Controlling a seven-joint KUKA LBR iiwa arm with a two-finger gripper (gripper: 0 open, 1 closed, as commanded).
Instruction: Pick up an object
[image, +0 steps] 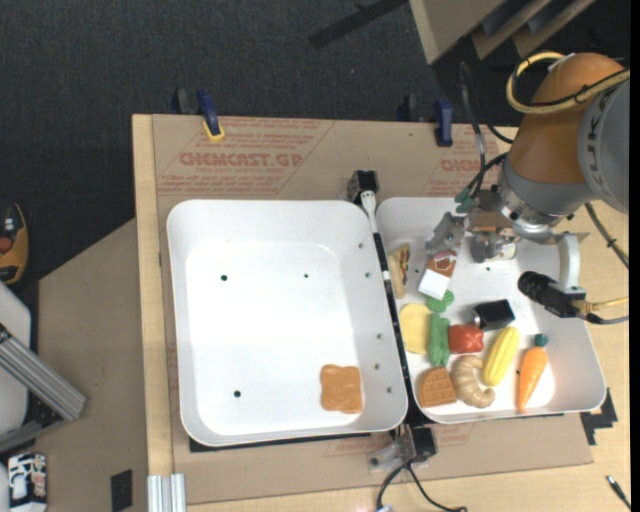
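Near edge of right bin (590, 395): croissant (472, 381), cookie (436, 387), carrot (531, 373) with long axis running near to far, leafy end far, tip near; corn (501, 355) tilted alike. Probably light, rigid plastic, smooth and prone to slip; best pinched across the narrow middle. Mid bin: green pod (439, 337), red piece (466, 338), black block (493, 314). Left bin (200, 240): orange biscuit (341, 387) near its front corner. Farther: gripper (470, 236) above the right bin's far end, nothing seen between its parts; jaw state impossible to tell.
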